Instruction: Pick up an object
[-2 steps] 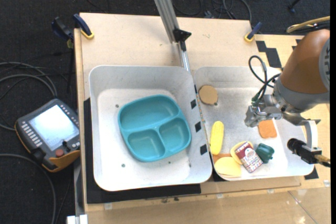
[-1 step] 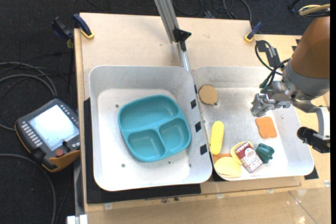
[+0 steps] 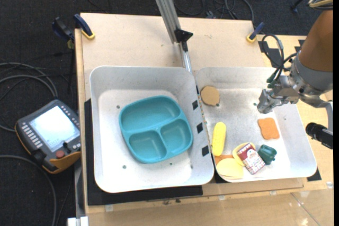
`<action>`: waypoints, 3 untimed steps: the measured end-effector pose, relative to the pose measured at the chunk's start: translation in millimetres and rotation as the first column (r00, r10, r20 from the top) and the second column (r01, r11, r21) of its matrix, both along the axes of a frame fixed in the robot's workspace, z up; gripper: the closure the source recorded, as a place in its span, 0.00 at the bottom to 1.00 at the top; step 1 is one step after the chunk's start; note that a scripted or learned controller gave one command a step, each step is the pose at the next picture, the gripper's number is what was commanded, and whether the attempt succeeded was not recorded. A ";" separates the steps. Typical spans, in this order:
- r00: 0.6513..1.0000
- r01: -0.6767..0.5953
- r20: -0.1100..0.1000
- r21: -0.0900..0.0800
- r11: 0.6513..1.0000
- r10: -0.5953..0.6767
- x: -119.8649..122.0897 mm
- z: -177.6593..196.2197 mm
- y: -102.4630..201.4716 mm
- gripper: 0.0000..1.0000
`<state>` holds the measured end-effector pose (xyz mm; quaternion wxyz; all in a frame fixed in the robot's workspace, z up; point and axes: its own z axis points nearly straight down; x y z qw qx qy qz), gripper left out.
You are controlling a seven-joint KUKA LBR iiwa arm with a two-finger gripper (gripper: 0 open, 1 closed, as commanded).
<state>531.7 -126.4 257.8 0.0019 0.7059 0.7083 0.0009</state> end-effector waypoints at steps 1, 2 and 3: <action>1.000 -0.004 -0.005 0.003 1.000 0.004 5.8 -13.2 48.1 1.00; 1.000 -0.006 -0.003 0.003 1.000 0.006 15.6 -7.2 101.2 1.00; 1.000 -0.005 -0.002 0.003 1.000 0.005 24.9 -4.9 152.8 1.00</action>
